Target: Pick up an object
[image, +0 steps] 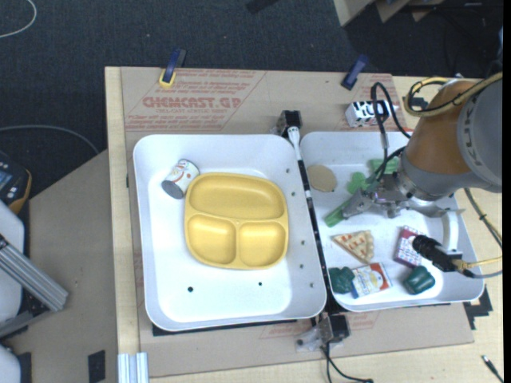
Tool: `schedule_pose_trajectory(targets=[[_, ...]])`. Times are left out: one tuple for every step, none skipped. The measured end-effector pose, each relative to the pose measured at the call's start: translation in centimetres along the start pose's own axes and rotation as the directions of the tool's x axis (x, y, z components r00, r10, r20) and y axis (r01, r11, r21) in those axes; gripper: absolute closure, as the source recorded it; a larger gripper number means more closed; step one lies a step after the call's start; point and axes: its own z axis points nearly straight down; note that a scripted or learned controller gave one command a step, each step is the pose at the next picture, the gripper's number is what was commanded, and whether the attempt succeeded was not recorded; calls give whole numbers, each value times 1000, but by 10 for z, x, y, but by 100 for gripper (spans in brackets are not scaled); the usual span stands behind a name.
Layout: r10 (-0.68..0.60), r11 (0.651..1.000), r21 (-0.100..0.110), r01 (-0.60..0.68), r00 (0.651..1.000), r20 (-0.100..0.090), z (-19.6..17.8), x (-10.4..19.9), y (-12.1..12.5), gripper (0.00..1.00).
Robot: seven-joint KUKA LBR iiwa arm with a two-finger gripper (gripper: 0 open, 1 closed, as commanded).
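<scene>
Two shallow white bins sit side by side on the counter (239,94): the left bin (152,238) bears a yellow three-compartment plastic plate (236,219) and, touching that plate's upper left corner, a small white cup lying on its side (178,179); the right bin (335,146) holds a scatter of small things. The grey arm with the orange band (451,138) reaches in from the right, and its end effector (382,196) hangs low over the upper middle of the right bin; how wide it stands cannot be told from this slant. A green leafy plastic toy (357,183) lies just to its left, with a green stalk (345,209) running down-left from under it, but whether the end effector touches either is unclear. A round tan disc (322,178) lies further left, near the bin wall. Below the end effector, apart from it, lies a toy pizza slice (356,245); nearer the front edge are a dark green lump (342,280), a small white and red packet (370,278), a pink patterned box (408,247) and a teal block (419,279).
</scene>
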Motion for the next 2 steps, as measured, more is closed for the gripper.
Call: schedule_pose_trajectory(targets=[[0,1000,-2,0,1000,1,-10,0,0,100],[-3,1000,-7,3,1000,3,-63,9,-3,100]])
